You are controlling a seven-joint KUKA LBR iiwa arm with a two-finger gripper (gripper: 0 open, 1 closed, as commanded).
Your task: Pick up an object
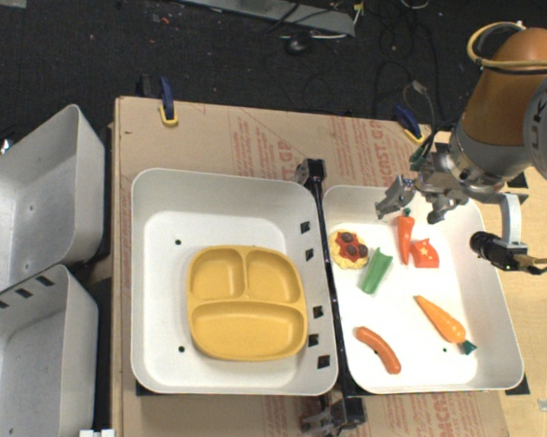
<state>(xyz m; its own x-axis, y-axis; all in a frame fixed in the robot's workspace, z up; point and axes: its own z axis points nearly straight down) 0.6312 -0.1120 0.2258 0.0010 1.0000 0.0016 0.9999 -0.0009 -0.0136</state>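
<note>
While the arm reaches in from the right, its gripper (pixel 411 206) hovers over the far end of the right bin (pixel 500 322), with the two fingers spread apart and nothing between them. Directly under the gap lies the top end of a long red-orange pepper (pixel 404 239), and a smaller red piece (pixel 425 254) sits just beside it. Nearby are a green pepper slice (pixel 376 271) and a small round pizza (pixel 349 249); nearer the camera lie a carrot (pixel 442 321) and a sausage (pixel 378 349), well apart from the gripper. The left bin (pixel 150 251) holds a yellow divided plate (pixel 246 303).

As for progress, nothing has been picked up yet: every item rests on the bin floor. The approach looks nearly done, since the open fingers seem lined up over the red-orange pepper, which is probably the target, though whether they touch it cannot be told from this angle. What is left is to lower onto it, close and lift. The red piece so close by could get nudged or caught as well
</note>
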